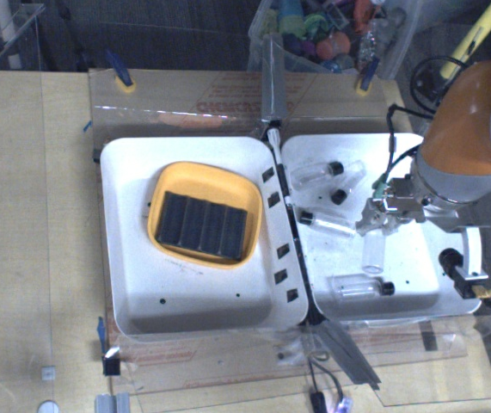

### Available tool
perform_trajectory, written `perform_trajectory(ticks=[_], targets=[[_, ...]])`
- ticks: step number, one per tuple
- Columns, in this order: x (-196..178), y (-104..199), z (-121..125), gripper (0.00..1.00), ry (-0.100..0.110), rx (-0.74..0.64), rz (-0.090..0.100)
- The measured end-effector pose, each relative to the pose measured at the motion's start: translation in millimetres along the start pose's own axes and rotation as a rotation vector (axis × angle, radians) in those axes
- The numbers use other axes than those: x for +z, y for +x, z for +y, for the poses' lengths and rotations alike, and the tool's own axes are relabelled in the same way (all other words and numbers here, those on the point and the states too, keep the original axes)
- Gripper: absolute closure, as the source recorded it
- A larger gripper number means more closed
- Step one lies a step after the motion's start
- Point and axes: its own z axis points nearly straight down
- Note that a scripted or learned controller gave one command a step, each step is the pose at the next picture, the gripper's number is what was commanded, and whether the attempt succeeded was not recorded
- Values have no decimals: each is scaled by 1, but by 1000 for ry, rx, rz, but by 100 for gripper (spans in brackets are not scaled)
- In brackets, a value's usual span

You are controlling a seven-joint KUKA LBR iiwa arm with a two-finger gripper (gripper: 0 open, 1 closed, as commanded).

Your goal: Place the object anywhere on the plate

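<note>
In the left bin (125, 231) sits the yellow plate (163, 188) with a dark ribbed block (204, 224) already on it, so little bare rim is left for landing anything. In the right bin (417, 286) lie several clear vials with black caps: one near the top (318, 174), one by the divider (327, 224), one at the front (359, 287). My gripper (374, 222) hangs over a vial (373, 252); I cannot tell how it stands or whether it has anything. These smooth tubes may roll or slip from my pinch, I judge.

Yellow plate (204, 215) with black ribbed slab (204, 226), 2 white bins (133, 299), clear vials (361, 288) (black caps)
</note>
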Motion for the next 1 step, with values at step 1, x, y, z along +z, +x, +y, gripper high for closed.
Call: perform_trajectory(ticks=[1], targets=[[0, 0, 0, 0, -1, 1, 0]])
